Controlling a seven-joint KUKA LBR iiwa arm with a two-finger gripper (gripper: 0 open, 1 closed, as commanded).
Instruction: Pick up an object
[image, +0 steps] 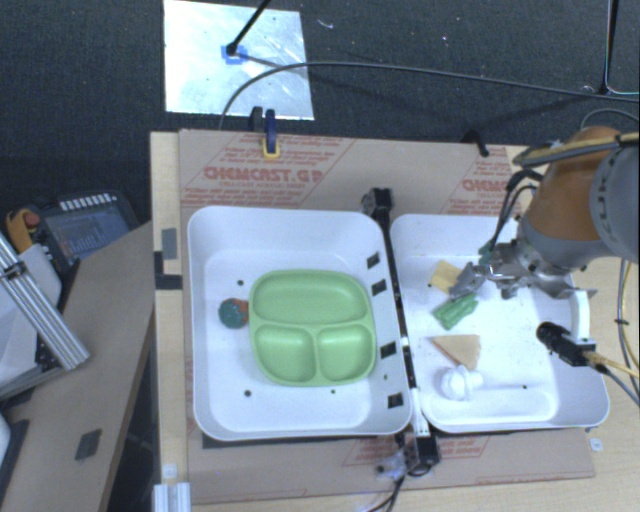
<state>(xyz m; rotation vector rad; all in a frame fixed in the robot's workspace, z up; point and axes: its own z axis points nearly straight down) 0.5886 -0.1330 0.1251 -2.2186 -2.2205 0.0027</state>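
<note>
Honestly, going left to right, the green divided tray (310, 325) sits in the left bin (215, 235) while the green piece (455, 312), probably light, stiff plastic best pinched across its narrow middle, lies in the right bin (575, 405) under the gripper (470, 284), grip unclear.

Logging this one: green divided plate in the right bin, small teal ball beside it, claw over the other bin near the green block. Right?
Not quite. The camera view shows the green divided plate in the left bin, not the right. The small teal ball is beside it, and the claw is over the right bin near the green block.
</note>
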